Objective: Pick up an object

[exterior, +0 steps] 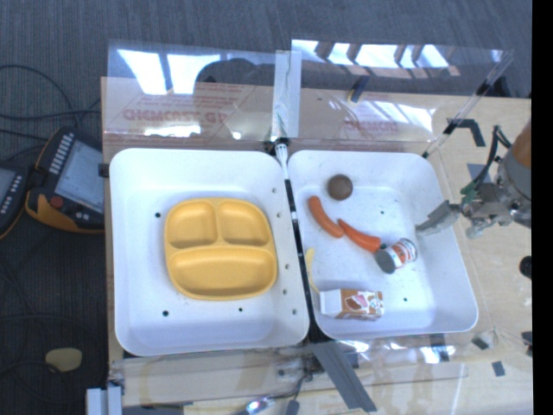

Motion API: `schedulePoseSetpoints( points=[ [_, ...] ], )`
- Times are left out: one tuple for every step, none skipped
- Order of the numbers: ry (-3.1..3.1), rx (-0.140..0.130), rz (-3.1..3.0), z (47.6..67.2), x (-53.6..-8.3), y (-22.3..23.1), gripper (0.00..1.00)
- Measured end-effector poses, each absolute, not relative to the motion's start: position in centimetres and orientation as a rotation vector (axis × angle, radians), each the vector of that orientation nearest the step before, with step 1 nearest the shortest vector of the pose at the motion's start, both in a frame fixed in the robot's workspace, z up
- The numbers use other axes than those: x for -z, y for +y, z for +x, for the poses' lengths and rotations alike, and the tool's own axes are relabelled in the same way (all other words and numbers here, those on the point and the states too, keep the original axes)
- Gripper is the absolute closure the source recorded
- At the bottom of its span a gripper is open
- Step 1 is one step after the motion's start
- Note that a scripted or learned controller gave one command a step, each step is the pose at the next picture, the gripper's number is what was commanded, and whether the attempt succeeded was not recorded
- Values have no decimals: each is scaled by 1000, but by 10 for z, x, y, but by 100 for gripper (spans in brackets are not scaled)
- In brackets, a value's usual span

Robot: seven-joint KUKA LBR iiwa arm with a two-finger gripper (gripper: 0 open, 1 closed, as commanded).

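The hand (449,217) hangs over the right bin's (432,314) right rim; I cannot tell its state. The can (396,256) lies just left of it and slightly nearer the camera, on its side, long axis slanting toward the hand. A carrot (359,235) touches the can; the carton (352,303) lies apart, with free floor around it.

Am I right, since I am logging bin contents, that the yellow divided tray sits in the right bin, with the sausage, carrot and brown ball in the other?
Not quite: the camera view shows the yellow divided tray in the left bin. The sausage, carrot and brown ball lie in the right bin.
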State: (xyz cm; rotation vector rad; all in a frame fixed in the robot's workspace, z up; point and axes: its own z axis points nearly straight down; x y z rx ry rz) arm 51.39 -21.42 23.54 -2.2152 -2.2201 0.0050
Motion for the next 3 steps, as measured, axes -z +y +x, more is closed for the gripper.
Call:
schedulePoseSetpoints(
  points=[
    [-2262, -1, -2179, 525, -94, -183, 0],
    [-2262, 2, -2179, 526, -103, -183, 100],
    [-2049, -5, -2382, 547, -185, -154, 100]
  ],
)
